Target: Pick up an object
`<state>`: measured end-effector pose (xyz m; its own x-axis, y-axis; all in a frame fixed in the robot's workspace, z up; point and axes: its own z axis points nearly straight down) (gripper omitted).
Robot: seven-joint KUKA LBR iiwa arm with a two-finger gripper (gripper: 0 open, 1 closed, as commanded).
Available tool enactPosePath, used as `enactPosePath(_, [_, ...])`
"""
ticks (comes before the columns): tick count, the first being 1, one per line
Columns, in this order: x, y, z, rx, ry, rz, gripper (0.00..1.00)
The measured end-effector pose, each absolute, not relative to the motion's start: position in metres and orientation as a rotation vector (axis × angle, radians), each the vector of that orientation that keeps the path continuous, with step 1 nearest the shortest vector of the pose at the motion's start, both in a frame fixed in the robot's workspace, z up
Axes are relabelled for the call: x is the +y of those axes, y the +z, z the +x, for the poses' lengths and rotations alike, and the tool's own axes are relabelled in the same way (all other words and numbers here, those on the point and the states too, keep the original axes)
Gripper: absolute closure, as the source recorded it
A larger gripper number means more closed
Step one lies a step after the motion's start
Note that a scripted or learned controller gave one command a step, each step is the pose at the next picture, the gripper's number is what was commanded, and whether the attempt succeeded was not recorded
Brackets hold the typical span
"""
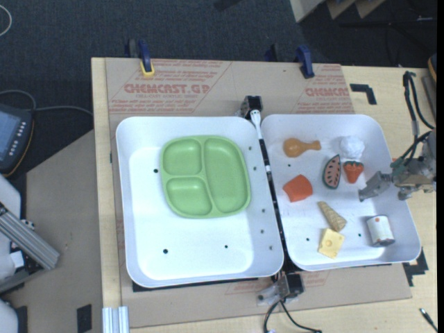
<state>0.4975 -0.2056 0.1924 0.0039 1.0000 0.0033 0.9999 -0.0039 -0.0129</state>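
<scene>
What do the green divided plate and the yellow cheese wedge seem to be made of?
Green plate: likely moulded plastic, matte, judging by its uniform colour and smooth rounded compartments. Cheese wedge: probably toy plastic or foam, evenly yellow; too small to tell which.

We see the grey two-finger gripper (pixel 371 188) blurred, its finger gap unreadable. The grey arm (pixel 424 173) is cut off by the right edge.
</scene>
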Motion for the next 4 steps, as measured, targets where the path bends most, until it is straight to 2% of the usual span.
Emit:
enactPosePath(1, [-0.205, 0.199, 0.501, -2.222, 0.0, -2.222, 0.0])
enactPosePath(3, [-0.211, 0.086, 0.495, -2.216, 0.003, -2.217, 0.0])
enactPosePath(4, [-0.212, 0.099, 0.496, -2.222, -0.001, -2.223, 1.0])
